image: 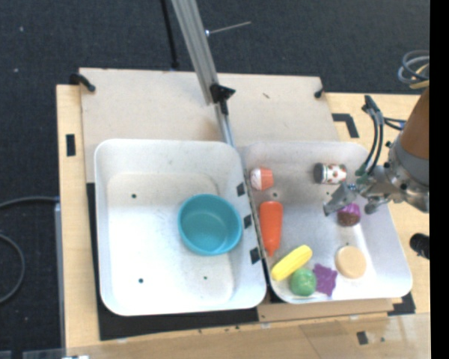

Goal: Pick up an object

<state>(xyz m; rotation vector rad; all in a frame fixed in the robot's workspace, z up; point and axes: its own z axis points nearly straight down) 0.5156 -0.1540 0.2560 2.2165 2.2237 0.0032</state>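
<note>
Gripper (352,203) fingers spread open, hanging just above a dark purple ball (349,215). Small can (330,173) up-left of it, tan disc (351,261) below.

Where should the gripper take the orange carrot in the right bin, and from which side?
Probably across the carrot at its wide upper half, coming straight down. It lies lengthwise along the divider, tapering toward the yellow corn, so close across its short width.

You are viewing a robotics lab bench. Evidence: two white bins (172,155) on a plywood bench (284,96), an aluminium mounting rail (194,40), and loose cables (413,69) on dark carpet.
</note>
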